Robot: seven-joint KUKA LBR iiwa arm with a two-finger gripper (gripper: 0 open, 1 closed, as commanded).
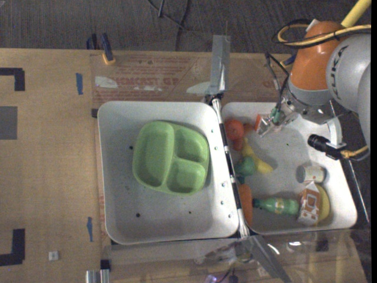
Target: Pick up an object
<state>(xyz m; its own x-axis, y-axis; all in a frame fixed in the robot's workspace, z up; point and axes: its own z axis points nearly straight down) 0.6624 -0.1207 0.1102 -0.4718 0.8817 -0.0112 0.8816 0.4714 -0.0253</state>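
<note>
**Gripper poised over the right bin, nothing taken up yet**

The gripper (272,121) is seen low over the upper left part of the right bin (347,214), close to a small red-orange object (258,122) at its tip. Whether that object is held cannot be told, nor can the spread of the gripper be made out at this size.

The likely targets are gathered along the bin's left wall: a red tomato-like toy (234,128), a yellow piece (259,165) touching a green one (244,166), and an orange carrot shape (245,202) lower down. A green bottle (275,205) is laid on its side near a small carton (308,204), a banana (322,203) and a white cup (311,173). A green divided plate (171,157) is lying in the left bin (112,205).

These are judged to be light, hollow plastic toys, stiff but smooth and apt to roll or slip. The rounded ones would best be taken across their widest middle; the bottle across its body, not its neck.
</note>
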